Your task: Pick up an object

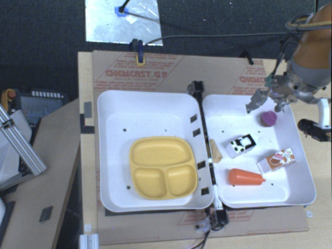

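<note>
Hovering with spread metal fingers, the claw (267,104) grasps nothing above a round purple object (268,118); a smooth orange carrot (246,177) lies in the right bin (306,191).

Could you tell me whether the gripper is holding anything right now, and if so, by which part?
Nothing is held. The gripper hangs open over the right bin, its jaws apart with nothing between them. The purple object lies just below it on the bin floor.

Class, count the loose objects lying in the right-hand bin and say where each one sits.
5: purple object at the far side below the gripper, black-and-white carton mid-bin, orange-and-white carton right, orange carrot near, tan piece against the left wall.
</note>
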`<state>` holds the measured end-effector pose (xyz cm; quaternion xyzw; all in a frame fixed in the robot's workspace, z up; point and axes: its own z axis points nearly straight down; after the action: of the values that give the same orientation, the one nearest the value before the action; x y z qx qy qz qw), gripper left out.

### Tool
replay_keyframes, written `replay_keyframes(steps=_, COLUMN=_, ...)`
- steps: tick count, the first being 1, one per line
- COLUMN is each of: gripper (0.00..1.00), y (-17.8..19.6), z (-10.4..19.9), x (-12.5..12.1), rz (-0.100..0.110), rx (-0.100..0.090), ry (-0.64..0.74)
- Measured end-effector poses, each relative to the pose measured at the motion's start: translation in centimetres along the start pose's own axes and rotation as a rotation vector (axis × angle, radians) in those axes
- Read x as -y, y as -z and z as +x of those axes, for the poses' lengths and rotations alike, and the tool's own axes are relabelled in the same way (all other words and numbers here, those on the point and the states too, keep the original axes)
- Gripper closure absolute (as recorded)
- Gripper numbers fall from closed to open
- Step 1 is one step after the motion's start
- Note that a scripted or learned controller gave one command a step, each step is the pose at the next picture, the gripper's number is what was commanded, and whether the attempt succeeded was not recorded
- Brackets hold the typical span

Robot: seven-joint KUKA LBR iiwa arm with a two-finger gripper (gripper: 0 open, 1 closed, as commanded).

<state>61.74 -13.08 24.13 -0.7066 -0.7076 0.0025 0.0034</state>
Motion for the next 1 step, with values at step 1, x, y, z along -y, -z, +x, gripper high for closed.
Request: replay_keyframes(steps=1, gripper=0.0, y=0.58, z=0.02, x=-0.21, rz=-0.01, rx=0.002, ry=0.002)
